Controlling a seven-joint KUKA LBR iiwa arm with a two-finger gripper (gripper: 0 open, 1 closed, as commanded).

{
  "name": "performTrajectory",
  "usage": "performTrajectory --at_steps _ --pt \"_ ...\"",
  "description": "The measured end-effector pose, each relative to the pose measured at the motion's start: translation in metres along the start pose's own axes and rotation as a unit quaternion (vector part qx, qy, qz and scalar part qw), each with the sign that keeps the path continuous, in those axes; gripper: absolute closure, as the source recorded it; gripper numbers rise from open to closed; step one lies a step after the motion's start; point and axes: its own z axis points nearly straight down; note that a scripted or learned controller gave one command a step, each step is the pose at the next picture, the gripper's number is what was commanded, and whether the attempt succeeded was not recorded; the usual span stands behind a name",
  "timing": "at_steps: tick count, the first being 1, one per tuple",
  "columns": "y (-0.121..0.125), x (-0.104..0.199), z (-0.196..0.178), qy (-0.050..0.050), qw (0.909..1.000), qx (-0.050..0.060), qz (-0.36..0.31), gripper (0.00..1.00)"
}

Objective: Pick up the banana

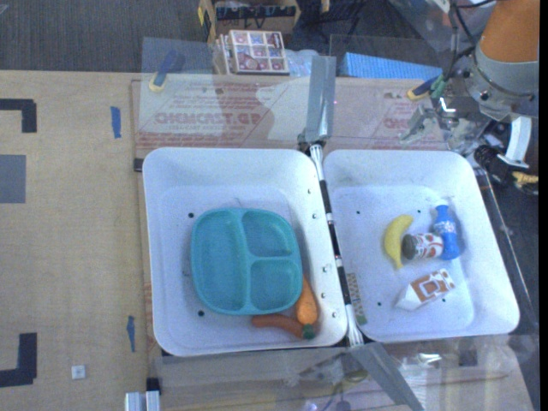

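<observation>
Yellow banana (396,238) lies in the right bin (488,315), left of centre, touching a can (421,247). Its long axis runs toward the bin's far and near edges, curve bulging left. The claw (432,114) hangs beyond the bin's far edge; whether it is open I cannot tell. Approach step: next, descend over the banana, spanning its narrow width.

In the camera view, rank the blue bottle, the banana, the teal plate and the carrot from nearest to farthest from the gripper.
From the gripper, above the right bin:
1. Blue bottle, right bin, right side.
2. Banana, right bin, middle.
3. Teal plate, left bin.
4. Carrot, left bin, bottom right corner.
</observation>
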Motion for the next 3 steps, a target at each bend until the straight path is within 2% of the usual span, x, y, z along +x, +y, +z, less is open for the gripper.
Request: performTrajectory --at_steps 1,2,3 --pt "-0.099 0.053 0.072 0.0 0.9999 0.0 -0.013 0.0" --pt "-0.094 0.025 0.145 0.0 0.9985 0.0 -0.055 0.0" --pt "-0.079 0.01 0.169 0.0 0.9976 -0.003 -0.07 0.0"
